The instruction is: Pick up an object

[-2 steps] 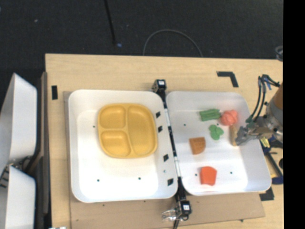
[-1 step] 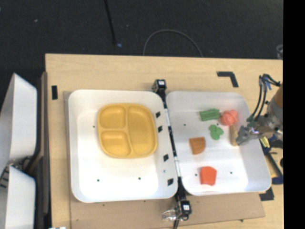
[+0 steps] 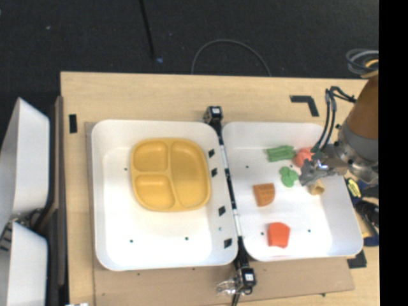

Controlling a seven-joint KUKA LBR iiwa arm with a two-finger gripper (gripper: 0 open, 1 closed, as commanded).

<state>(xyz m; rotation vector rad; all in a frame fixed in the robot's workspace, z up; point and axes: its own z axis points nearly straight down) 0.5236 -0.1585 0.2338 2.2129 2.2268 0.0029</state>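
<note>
Nearest, a red block [image 3: 278, 234] sat in the right bin [image 3: 331, 234], w/ an orange block [image 3: 264, 194] behind it. Further back, gripper [image 3: 312, 176] hung beside a green piece [image 3: 288, 176]; a green bar [image 3: 280, 153] lay beyond. Left bin [image 3: 115, 234] held a yellow tray [image 3: 171, 174].

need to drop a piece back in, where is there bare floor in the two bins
Left bin: a bare strip along the near edge, below the yellow tray, and a narrower one by its left wall. Right bin: bare on the divider side, left of the orange block and red block. Crowded at the far right, where the gripper sits by the green pieces.
</note>
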